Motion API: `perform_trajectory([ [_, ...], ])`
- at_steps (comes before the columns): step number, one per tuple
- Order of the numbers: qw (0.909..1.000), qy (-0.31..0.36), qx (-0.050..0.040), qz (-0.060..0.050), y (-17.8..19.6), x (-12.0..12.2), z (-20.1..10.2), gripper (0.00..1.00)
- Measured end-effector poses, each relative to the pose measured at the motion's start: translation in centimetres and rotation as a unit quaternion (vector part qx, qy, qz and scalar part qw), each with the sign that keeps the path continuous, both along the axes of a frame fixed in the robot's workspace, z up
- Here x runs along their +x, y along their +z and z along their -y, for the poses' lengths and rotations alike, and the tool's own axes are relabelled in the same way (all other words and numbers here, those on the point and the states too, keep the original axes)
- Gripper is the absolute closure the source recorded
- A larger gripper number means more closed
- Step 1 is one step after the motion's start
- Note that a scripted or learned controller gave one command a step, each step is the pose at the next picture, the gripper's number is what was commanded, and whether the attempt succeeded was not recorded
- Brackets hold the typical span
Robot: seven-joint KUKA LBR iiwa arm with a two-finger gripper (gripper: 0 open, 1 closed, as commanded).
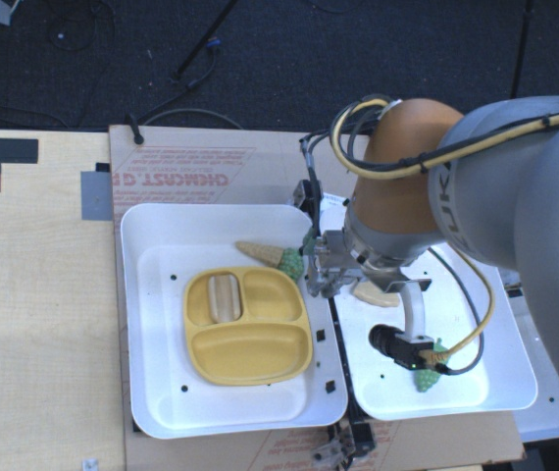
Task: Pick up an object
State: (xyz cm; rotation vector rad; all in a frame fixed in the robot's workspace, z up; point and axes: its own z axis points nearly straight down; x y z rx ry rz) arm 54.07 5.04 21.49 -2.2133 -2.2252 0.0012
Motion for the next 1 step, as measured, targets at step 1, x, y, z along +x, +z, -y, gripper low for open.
perform_trajectory([
  [1,1.0000,0.000,-0.0005,-0.001,-0.33,0.15,-4.37,1.00],
])
